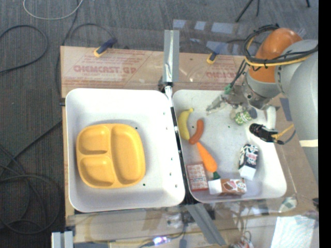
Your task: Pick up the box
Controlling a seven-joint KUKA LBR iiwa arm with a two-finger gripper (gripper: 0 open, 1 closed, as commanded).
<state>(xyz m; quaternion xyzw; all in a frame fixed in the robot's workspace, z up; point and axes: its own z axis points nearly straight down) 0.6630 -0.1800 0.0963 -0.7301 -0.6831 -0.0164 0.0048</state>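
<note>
The box (196, 176) is small, flat and reddish-pink, and lies near the front edge of the right bin (269, 190). My gripper (223, 101) hangs over the far part of that bin, well behind the box and apart from it. It reaches in from the right under the orange band (274, 45) of the arm. Nothing shows as held by it.
Between gripper and box lie a banana (183, 123), a sausage (196, 132) and a carrot (207, 158). A red-white carton (228, 186) lies right of the box, a black-white carton (249, 159) farther right, a green item (241, 118) near the gripper. The left bin holds a yellow divided plate (110, 155).
</note>
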